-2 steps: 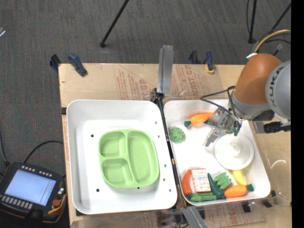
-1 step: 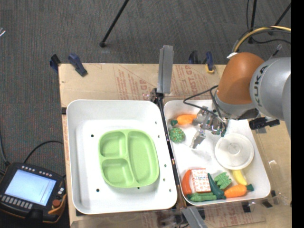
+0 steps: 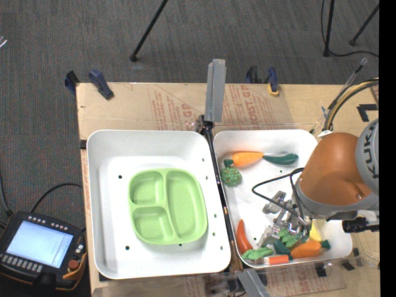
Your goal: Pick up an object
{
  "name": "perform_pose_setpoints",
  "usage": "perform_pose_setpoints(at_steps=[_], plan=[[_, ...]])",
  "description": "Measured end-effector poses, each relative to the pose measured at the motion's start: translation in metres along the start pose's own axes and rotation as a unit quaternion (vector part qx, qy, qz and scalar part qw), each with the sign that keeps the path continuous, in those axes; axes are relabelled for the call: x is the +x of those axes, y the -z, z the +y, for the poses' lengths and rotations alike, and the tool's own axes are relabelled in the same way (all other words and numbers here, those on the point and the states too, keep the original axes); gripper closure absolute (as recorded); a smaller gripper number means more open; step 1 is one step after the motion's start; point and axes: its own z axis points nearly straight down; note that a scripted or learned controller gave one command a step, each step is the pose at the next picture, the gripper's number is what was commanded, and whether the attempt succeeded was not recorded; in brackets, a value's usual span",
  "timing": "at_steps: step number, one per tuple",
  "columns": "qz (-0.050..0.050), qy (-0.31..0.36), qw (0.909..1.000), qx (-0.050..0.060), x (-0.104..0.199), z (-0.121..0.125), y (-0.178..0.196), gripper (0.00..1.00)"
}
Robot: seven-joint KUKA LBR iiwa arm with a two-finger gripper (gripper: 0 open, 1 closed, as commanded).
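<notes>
Pile: toy vegetables heaped in the near corner of the right bin; green pieces, an orange carrot-like piece, a red pepper just beside.
Gripper: low over the pile, at its upper edge; whether it pinches anything, cannot tell, since metal and toys overlap.
Apart items: carrot, dark green pod, broccoli, all well clear toward the far side.
Left bin: green divided plate.
Risk, crowding: touching pieces may wedge, so two lift or none.
Risk, wall: bin corner close; a sideways nudge could jam a toy against it.
Risk, cable: loose loop beside the wrist might snag.
</notes>
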Motion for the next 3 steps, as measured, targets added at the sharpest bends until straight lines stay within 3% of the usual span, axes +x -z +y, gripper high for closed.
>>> perform_pose_setpoints(at_steps=[1,2,3], plan=[[0.003,0.032,0.9995,0.001,-0.082,0.026,0.013,0.00],[0.010,0.022,0.9997,0.004,-0.125,0.080,-0.004,0.00],[0.007,-0.004,1.0000,0.003,-0.117,0.086,-0.005,0.00]])
